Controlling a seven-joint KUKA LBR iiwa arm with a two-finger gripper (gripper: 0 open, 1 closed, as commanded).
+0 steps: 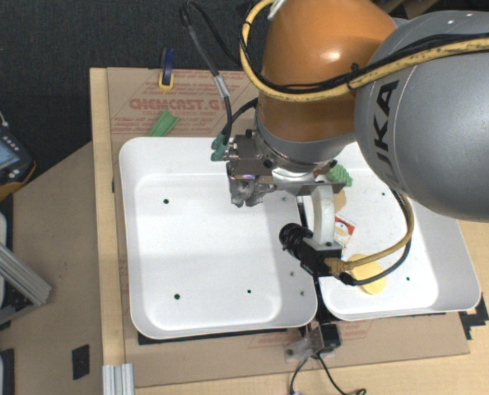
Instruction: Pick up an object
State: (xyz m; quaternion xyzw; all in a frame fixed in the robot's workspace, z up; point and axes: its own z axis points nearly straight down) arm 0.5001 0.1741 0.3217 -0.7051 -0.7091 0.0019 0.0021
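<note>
In the camera view, the gripper is hanging low over the far right part of the left bin, with bare white floor lying under it. The wrist is hiding its tip, so I cannot tell how far the claw is open or whether it is gripping anything.

The likely targets are lying in the right bin, partly under the arm. A green piece is sitting near the far rim, a red-and-white packet near the middle, and a yellow item toward the near edge.

As I judge it, the claw is sitting over a spot with nothing to take, so closing here is risking an empty grab. Crossing to the right bin this low is risking a knock on the rims between the bins. The small packet is looking flat enough to slip from a shallow pinch.
</note>
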